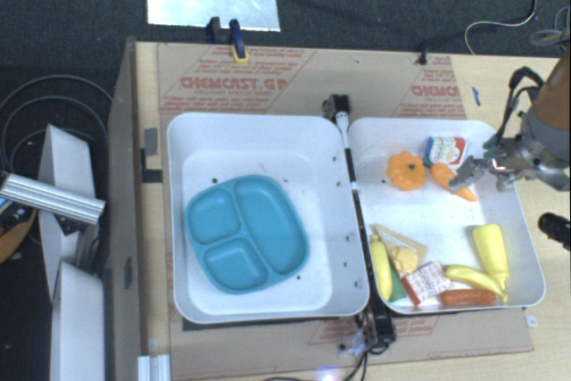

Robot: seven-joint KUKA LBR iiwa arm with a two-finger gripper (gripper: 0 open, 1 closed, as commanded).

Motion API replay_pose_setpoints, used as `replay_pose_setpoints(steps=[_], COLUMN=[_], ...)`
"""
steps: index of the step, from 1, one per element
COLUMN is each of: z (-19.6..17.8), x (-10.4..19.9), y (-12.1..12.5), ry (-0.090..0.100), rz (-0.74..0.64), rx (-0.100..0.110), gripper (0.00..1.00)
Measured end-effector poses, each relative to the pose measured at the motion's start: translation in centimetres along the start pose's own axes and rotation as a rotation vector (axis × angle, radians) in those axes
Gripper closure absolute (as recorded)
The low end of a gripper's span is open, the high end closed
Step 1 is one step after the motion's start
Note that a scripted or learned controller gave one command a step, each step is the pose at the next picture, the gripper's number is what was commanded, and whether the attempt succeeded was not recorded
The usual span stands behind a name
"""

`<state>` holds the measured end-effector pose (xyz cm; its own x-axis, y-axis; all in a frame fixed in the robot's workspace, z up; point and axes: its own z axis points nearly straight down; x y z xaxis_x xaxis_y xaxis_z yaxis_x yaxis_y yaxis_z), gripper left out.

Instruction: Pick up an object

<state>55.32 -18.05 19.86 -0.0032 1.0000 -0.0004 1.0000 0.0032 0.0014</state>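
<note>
Toy food fills the right bin (526, 272). Along the bin's lower edge lie a red sausage (466, 298), a banana (475, 278), a red-and-white packet (426, 283) with print too small to read, a corn cob (381, 268) and a cheese wedge (400, 240); a yellow piece (490, 247) sits just above. Higher up are an orange pumpkin (406, 171), a carrot (451, 181) and a small carton (445, 149). The gripper (466, 178) is at the carrot, whether clenched I cannot tell. The left bin (214, 138) holds one blue three-part tray (246, 232). Cardboard (294, 71) on the bench reads "CHEMCAST GP".
</note>
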Motion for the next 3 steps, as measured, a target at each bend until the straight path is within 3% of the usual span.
replay_pose_setpoints(steps=[1, 2, 3], z=[11.2, 9.6, 0.8], x=[1.4, 1.2, 11.9], y=[5.9, 6.0, 7.9], ry=[0.001, 0.000, 0.004], rz=[-0.004, -0.003, -0.012], rx=[0.002, -0.003, -0.011], gripper=[0.00, 1.00, 1.00])
